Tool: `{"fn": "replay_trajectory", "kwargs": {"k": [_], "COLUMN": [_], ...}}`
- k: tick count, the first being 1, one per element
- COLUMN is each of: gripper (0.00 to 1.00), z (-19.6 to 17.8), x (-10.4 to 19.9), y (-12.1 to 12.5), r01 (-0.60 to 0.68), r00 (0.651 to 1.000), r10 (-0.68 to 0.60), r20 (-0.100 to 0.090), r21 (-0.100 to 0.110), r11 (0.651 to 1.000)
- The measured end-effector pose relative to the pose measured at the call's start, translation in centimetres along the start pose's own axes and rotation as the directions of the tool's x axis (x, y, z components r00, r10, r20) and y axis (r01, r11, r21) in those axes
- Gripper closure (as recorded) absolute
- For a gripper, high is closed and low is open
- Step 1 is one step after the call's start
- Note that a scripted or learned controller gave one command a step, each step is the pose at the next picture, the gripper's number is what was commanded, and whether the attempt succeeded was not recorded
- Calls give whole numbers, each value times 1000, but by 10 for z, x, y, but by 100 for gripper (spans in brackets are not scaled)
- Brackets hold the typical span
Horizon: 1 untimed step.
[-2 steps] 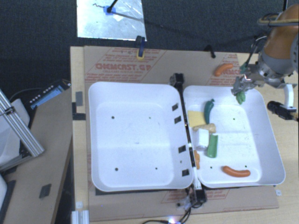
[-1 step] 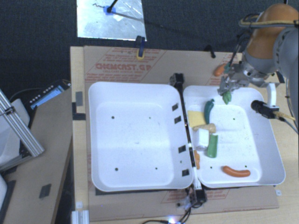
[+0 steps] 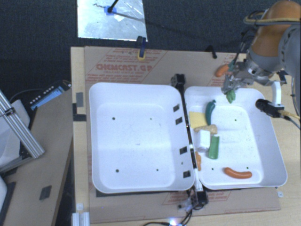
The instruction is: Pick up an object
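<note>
Green object (image 3: 231, 96) between fingers (image 3: 228, 87)

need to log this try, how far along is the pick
Done: the gripper is raised over the far edge of the right bin, with a small green object at its fingertips. In hand: apparently that green piece, though the grip is too small to confirm. Left: lifting it clear. The sausage and green cylinder remain in the bin.

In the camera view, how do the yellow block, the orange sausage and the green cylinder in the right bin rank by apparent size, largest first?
1. Yellow block, widest patch.
2. and 3. Orange sausage and green cylinder: they look too alike in size to rank; the sausage seems longer, the cylinder thicker.
</note>
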<state>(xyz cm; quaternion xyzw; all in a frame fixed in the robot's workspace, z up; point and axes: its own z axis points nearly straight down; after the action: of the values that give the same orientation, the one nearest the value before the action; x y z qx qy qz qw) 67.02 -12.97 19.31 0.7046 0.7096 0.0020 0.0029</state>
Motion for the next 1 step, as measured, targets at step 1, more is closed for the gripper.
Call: {"fn": "replay_trajectory", "kwargs": {"k": [1], "gripper": [100], "z": [12], "x": [42], "y": [-1], "r01": [-1], "r00": [1000], "r10": [1], "r20": [-1], "r21": [5], "r11": [1000]}}
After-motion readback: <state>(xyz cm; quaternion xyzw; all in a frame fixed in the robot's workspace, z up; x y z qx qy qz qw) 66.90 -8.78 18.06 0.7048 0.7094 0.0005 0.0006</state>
